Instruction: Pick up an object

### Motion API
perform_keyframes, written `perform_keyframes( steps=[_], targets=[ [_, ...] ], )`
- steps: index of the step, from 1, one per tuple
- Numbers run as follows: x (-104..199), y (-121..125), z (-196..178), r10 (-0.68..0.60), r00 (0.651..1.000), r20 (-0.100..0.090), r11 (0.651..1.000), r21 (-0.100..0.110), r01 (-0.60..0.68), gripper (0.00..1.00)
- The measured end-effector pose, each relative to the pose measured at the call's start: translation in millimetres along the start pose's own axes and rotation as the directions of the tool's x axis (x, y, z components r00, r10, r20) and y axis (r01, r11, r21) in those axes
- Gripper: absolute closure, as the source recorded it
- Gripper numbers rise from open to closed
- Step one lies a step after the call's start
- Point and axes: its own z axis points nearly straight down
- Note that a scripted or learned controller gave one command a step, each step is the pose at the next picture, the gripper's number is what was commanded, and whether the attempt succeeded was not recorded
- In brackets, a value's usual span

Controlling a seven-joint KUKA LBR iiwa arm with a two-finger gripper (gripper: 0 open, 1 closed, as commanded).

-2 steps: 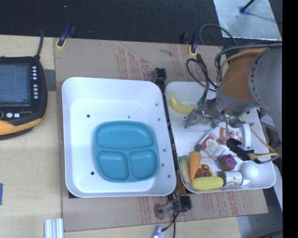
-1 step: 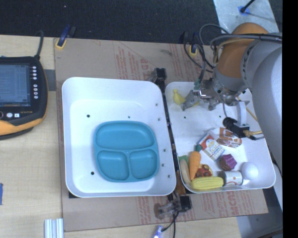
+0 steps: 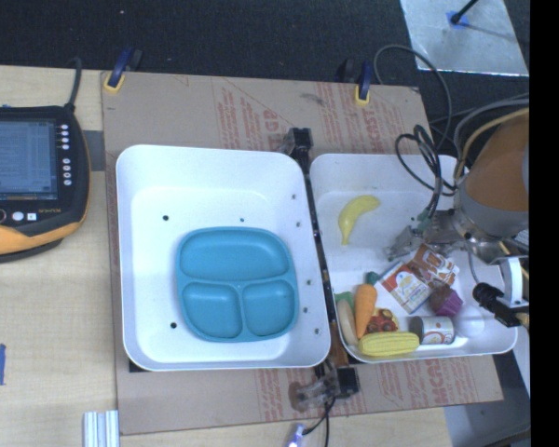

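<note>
Two shallow white bins sit side by side on a brown board. The left bin (image 3: 135, 250) holds a blue divided plate (image 3: 235, 283), lying flat near its middle. The right bin (image 3: 331, 170) holds the loose objects. A yellow banana (image 3: 356, 216) lies alone in the far half of the right bin. The rest crowd the near half: a carrot (image 3: 364, 309) stands on end beside a small red item (image 3: 383, 322), a corn cob (image 3: 388, 345) lies along the near wall, a small can (image 3: 433, 330) lies on its side next to the corn, and a snack packet (image 3: 416, 280) rests tilted just beyond them. The arm (image 3: 494, 180) reaches over the right bin's right side, and its gripper (image 3: 427, 236) hangs just above the packet; whether the jaws are released or clenched cannot be told. A tablet (image 3: 23, 180) rests well left of the left bin.
</note>
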Motion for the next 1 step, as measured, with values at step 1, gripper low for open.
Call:
perform_keyframes(
  steps=[1],
  targets=[
    [72.3,65.9,-0.8,-0.003,1.0,-0.001,1.0,-0.001,0.003,0.0]
  ],
)
